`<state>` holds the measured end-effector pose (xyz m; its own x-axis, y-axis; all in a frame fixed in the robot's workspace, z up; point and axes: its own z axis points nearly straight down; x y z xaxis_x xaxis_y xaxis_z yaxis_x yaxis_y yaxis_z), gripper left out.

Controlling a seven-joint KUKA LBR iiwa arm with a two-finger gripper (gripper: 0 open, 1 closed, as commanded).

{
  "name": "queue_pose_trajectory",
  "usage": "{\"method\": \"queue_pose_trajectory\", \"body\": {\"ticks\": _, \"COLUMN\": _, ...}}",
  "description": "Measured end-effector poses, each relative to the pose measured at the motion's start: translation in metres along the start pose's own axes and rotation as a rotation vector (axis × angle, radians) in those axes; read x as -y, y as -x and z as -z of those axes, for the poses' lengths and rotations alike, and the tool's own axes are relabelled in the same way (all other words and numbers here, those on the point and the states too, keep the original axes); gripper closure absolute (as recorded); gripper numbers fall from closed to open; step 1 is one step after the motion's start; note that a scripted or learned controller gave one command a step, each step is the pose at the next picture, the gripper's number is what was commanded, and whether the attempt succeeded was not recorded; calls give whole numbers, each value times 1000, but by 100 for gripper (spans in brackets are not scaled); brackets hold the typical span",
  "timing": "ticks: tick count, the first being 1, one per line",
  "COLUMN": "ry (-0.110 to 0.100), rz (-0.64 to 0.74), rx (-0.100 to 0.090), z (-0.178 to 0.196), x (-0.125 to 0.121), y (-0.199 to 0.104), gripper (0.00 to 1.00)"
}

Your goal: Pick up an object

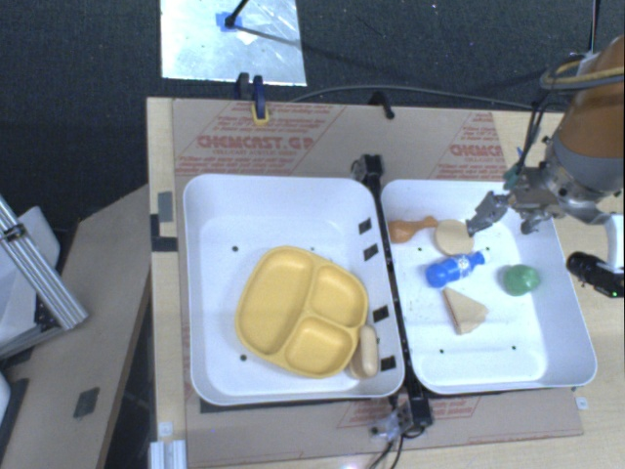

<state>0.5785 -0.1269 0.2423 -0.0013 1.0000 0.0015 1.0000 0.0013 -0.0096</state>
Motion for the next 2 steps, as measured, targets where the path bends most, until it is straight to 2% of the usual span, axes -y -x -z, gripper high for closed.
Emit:
{"method": "queue_pose_trajectory", "body": {"ticks": 1, "ry": 11, "rz": 2, "rx": 2, "z": 6, "x": -2, "y": 0, "gripper": 0}}
{"method": "queue_pose_trajectory", "body": {"ticks": 2, "ry": 8, "rz": 0, "rx": 1, "z": -36, "x": -5, "y": 0, "gripper": 0}}
